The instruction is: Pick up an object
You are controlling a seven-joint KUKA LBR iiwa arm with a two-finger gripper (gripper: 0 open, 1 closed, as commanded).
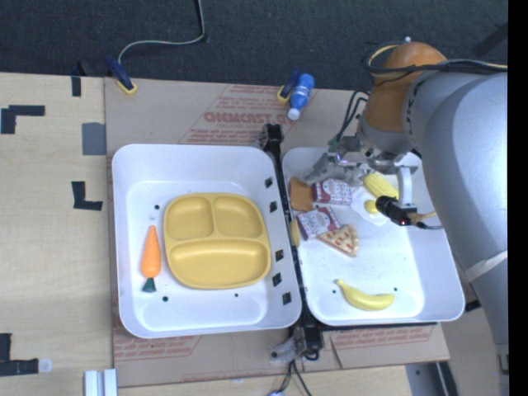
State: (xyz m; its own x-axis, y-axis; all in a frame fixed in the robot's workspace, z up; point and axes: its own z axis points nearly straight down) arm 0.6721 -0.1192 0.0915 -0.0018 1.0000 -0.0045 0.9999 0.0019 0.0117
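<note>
Bench (pixel 49 246) is sitting under dark carpet at the top edge, with cardboard (pixel 198 118) lying beneath two white bins side by side. Left bin (pixel 132 304) is holding a yellow tray (pixel 217 241) near its centre and a carrot (pixel 150 256) lying just beside the tray's left edge, green end pointing to the bin's near edge. Right bin (pixel 429 291) is holding the clutter: a banana (pixel 364 297) lying near the bin's near edge, well apart from the rest; a pizza slice (pixel 341 240) sitting mid-bin; a red-and-white packet (pixel 327 208) touching the slice's upper left; something brown (pixel 300 194) sitting against the bin's left wall; a second yellow piece (pixel 380 186) lying near the far right corner. Arm (pixel 462 163) is reaching in from the right and covering the bin's right edge, orange band (pixel 400 81) showing above the wrist. Gripper (pixel 351 165) is hanging over the bin's far edge, just above the packet and the brown thing. Cannot tell how it is set; wrist hardware and cables are blocking it, and nothing is visibly clamped in it. A blue-and-white bottle (pixel 298 94) is lying on the cardboard past the bins' far edge, and a cable (pixel 161 44) is running across the carpet.
</note>
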